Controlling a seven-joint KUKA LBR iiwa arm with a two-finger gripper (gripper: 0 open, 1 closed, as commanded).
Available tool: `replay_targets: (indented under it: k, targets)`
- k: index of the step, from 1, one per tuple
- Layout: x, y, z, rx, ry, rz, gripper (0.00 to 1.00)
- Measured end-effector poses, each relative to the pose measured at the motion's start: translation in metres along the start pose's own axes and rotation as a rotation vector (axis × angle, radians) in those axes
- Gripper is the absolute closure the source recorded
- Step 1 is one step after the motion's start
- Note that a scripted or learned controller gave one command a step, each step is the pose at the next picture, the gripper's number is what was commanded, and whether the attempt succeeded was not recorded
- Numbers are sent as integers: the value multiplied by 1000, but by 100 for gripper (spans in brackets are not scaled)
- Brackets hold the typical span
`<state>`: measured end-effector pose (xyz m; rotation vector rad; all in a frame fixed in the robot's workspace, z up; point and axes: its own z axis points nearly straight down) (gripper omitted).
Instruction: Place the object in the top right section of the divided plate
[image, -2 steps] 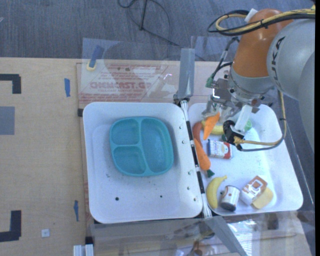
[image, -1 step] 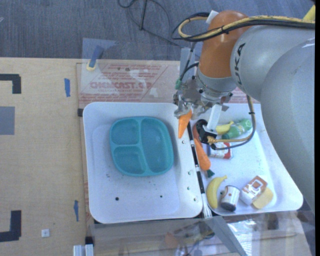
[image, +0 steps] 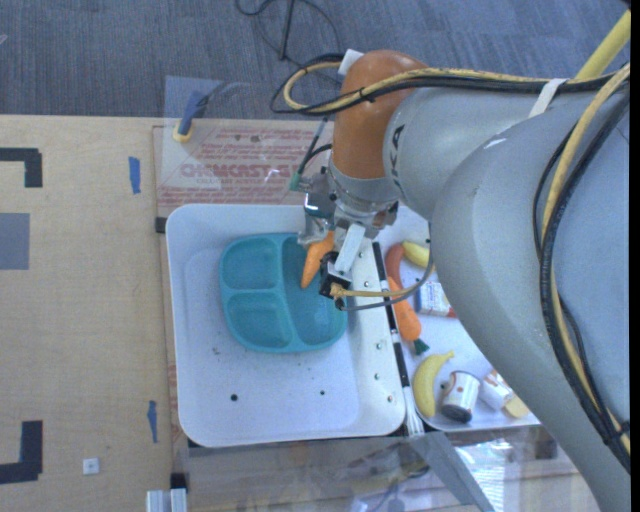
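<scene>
Camera view: an orange carrot (image: 315, 261) was seen clamped between the closed fingers of the gripper (image: 322, 258), held over the right edge of the teal divided plate (image: 262, 304) in the left bin (image: 270, 410).

A: Where does the camera sit?
B: Fixed above the bench (image: 80, 300), looking down at a slant on both white bins (image: 200, 400).
A: How near?
B: Near enough that the grey arm (image: 500, 200), entering from the frame's right, bulks across the upper right and covers much of the right-hand bin.
</scene>
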<state>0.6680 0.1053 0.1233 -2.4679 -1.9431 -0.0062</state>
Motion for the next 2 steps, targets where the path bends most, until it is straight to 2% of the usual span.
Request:
replay_targets:
  k: [1,2]
  targets:
    - [70,-18,-22,-1,-2,-173,100]
    - [70,-18,-22,0,-3,-174,0]
